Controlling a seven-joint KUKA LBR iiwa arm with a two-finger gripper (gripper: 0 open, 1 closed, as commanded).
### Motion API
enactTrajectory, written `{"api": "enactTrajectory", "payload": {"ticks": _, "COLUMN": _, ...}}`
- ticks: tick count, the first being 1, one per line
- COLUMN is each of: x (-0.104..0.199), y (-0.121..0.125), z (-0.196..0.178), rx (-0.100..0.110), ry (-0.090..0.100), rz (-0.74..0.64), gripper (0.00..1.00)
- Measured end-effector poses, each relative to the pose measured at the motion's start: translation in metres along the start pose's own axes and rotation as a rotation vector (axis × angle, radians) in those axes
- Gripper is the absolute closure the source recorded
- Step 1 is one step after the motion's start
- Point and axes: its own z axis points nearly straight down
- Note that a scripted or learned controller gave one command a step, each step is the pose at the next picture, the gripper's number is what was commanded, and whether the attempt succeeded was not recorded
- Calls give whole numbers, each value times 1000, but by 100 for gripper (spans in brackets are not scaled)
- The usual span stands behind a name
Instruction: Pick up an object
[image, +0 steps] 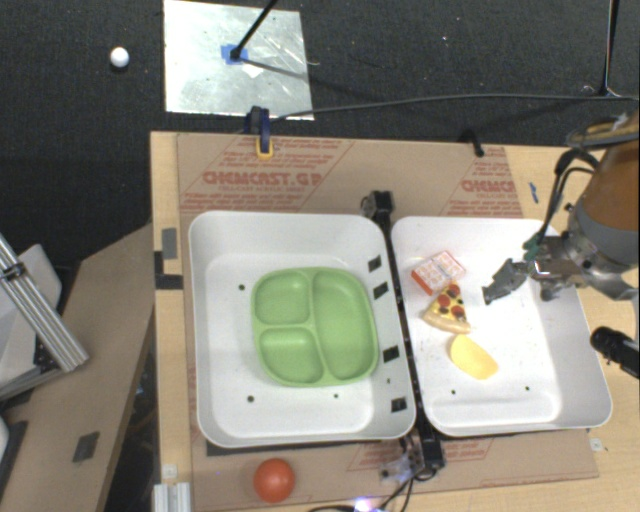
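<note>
Tool over right bin

Tool (503, 283) hangs above right bin (575, 400), nothing between fingers; open or shut, can't tell. Pizza slice (449, 311), red-white packet (438, 270) & yellow piece (472, 357) lie just left. Left bin (215, 300) holds green tray (313, 326).

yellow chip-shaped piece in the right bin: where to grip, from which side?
Probably straight down from above. The flat yellow chip-shaped piece lies on the floor of the right white bin, apart from the toy pizza slice just above it in the picture. Close the pincer across its narrower width, fingers on the long edges; it looks too low for a side approach.
</note>
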Motion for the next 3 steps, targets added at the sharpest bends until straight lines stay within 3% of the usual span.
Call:
{"api": "enactTrajectory", "payload": {"ticks": 1, "x": 0, "y": 2, "z": -6, "rx": -12, "ry": -2, "rz": -2, "gripper": 0}}
{"api": "enactTrajectory", "payload": {"ticks": 3, "x": 0, "y": 8, "z": 101, "rx": -6, "ry": 0, "rz": -1, "gripper": 0}}
